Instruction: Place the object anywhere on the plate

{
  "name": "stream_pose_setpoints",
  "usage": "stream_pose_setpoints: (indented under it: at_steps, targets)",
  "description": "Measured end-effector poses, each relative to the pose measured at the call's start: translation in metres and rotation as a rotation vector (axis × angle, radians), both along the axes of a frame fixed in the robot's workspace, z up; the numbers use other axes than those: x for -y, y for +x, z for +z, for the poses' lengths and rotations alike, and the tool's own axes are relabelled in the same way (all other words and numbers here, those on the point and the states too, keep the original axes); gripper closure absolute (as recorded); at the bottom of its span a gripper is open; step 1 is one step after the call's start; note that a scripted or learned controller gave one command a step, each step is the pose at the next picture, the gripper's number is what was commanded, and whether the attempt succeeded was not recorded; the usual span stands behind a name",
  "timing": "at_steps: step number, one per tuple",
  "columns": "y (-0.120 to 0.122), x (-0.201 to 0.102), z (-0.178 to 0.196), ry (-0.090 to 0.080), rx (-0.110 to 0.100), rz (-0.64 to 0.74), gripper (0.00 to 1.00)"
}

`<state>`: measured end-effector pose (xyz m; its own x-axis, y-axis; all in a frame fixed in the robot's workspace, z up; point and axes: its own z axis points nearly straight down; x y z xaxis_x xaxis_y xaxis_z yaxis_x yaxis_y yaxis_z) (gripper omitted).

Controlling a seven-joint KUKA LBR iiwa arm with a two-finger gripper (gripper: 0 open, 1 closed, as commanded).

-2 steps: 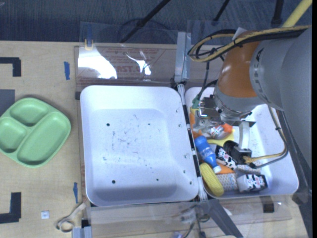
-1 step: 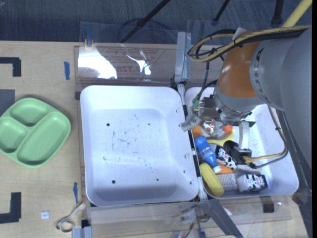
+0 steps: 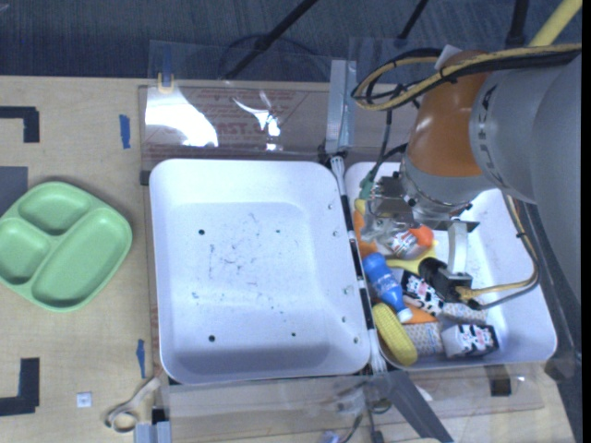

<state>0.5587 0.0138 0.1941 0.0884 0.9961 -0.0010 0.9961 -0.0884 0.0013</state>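
Green three-compartment plastic plate [image 3: 63, 245] well left of bins | gripper [image 3: 399, 231] over cluttered right bin [image 3: 526, 326], finger state untellable | we should isolate one item, e.g. blue bottle [image 3: 383, 282]

Beside the white bin [image 3: 249, 266], the plate [image 3: 60, 245] was pale green. Across that bin's right rim lay a blue bottle [image 3: 383, 282], yellow corn [image 3: 395, 333] and a black-and-white cow-patterned toy [image 3: 427, 293].

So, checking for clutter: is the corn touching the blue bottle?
Touching. In the camera view the blue bottle's lower end meets the corn's upper tip, no gap between.
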Motion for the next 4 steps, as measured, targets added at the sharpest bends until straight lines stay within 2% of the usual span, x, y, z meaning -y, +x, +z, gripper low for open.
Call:
stream_pose_setpoints:
  at_steps: [1,2,3,4]
  targets:
    - [0.001,-0.001,0.010,-0.001,0.000,0.002,1.00]
    - [-0.002,-0.004,-0.008,0.001,-0.004,-0.034,1.00]
    - [-0.042,-0.031,-0.010,0.002,-0.006,-0.242,1.00]
    - [-0.080,-0.013,-0.009,0.001,-0.005,-0.329,1.00]
